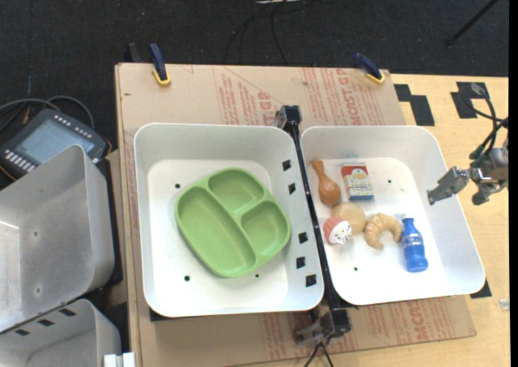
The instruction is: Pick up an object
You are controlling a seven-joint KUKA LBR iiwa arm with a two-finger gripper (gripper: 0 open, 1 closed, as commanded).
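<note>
The right bin [453, 276] holds several small objects. A brown drumstick [325, 183] and a red-and-white box [357, 181] lie toward the back. In front of them are a round pink-and-tan toy [343, 224], a tan croissant [383, 229] and a blue bottle [413, 245]. My gripper [445, 186] hangs over the right rim of this bin, to the right of the objects and touching none of them. Nothing shows in its grasp.
The left bin [162, 276] bears a green divided plate [233, 221]. A black divider [306, 211] runs between the two bins. Both sit on a cardboard sheet [243, 90] held by yellow clamps. Grey equipment [48, 219] stands at the left.
</note>
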